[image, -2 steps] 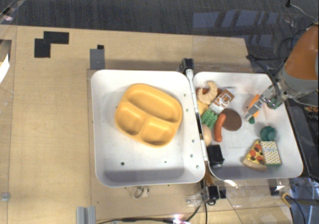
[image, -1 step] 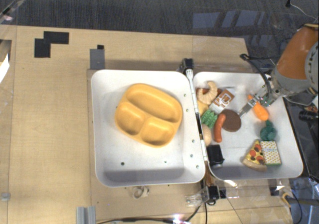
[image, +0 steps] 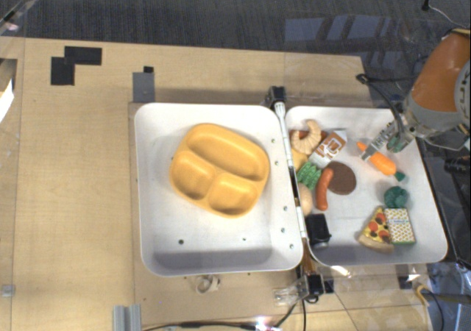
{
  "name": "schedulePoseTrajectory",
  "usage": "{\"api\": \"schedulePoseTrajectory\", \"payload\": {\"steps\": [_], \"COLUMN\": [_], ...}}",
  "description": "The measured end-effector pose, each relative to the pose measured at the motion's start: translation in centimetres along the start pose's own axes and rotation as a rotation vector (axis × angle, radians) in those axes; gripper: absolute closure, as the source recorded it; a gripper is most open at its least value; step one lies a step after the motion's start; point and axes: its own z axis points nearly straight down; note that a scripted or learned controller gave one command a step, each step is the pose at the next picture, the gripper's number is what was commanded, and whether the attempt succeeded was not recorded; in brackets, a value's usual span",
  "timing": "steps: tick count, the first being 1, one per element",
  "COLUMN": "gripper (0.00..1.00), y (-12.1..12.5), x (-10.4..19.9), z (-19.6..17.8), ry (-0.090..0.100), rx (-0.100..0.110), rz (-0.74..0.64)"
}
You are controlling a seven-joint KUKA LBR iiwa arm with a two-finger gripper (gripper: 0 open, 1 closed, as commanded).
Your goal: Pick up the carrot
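Bench (image: 73, 212) carries two white bins. Left bin (image: 158, 248) holds a yellow divided tray (image: 219, 168). Right bin (image: 434, 245) holds a croissant (image: 307, 133), a small carton (image: 328, 147), a green piece (image: 308, 174), a sausage (image: 323, 189), a brown disc (image: 341, 179), a pizza slice (image: 376, 230), a patterned box (image: 399, 225), a dark green lump (image: 395, 196) and the carrot (image: 382, 163), lying near its upper right. Gripper (image: 390, 138) hovers just above the carrot; I cannot tell how it is set. Approach seems in hand; next comes lowering and closing on the carrot.
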Motion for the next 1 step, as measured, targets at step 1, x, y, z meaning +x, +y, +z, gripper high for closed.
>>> {"api": "schedulePoseTrajectory", "payload": {"steps": [1], "gripper": [1.0], "y": [4.99], "x": [3.85], "z": [-5.37], "ry": [0.011], "rx": [0.002], "rz": [0.12]}}
